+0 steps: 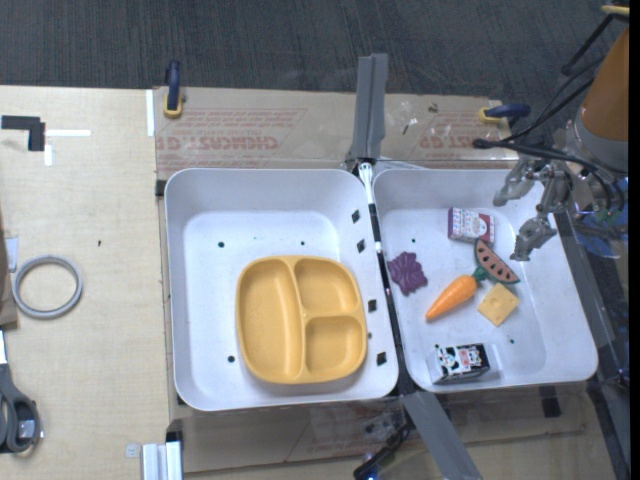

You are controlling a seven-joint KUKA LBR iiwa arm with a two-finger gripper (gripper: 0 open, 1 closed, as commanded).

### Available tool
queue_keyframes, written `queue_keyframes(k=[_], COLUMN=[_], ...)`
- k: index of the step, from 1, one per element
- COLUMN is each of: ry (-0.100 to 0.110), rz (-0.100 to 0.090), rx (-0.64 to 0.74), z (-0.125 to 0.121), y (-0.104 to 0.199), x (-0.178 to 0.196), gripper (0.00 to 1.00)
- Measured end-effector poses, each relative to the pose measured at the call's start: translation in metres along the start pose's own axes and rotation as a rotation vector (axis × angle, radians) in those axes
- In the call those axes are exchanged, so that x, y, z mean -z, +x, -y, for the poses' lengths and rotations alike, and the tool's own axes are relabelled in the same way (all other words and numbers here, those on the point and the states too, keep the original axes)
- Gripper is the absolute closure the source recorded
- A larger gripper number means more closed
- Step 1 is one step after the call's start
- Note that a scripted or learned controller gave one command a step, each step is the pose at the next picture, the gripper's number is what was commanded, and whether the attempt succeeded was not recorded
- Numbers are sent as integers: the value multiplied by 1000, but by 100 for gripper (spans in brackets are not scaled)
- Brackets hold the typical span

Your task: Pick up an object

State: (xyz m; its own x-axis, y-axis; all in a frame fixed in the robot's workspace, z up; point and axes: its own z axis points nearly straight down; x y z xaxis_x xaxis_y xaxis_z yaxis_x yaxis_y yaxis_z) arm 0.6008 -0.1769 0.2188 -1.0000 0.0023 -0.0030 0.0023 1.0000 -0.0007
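gripper (528, 230): hanging over the right bin (565, 353)'s far right side; can't tell from here what the pincer's doing
targets: carrot (452, 296), cheese wedge (498, 305), watermelon slice (495, 263) bunched mid-bin, so I reckon they're the easy reach
left bin (200, 368): just the yellow divided plate (300, 318)

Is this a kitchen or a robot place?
Probably a robot test bench, not a kitchen. Two white bins sit side by side, toy food like a carrot lies inside, and a gripper hangs over them.
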Motion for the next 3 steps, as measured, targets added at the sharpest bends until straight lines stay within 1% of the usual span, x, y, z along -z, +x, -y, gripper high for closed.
queue_keyframes(k=[1, 2, 3], ry=[0, -1, 0], rz=[1, -3, 1], rx=[43, -25, -343], z=[-22, 2, -40], y=[44, 52, -17], x=[27, -112, -126], gripper=[0, 0, 0])
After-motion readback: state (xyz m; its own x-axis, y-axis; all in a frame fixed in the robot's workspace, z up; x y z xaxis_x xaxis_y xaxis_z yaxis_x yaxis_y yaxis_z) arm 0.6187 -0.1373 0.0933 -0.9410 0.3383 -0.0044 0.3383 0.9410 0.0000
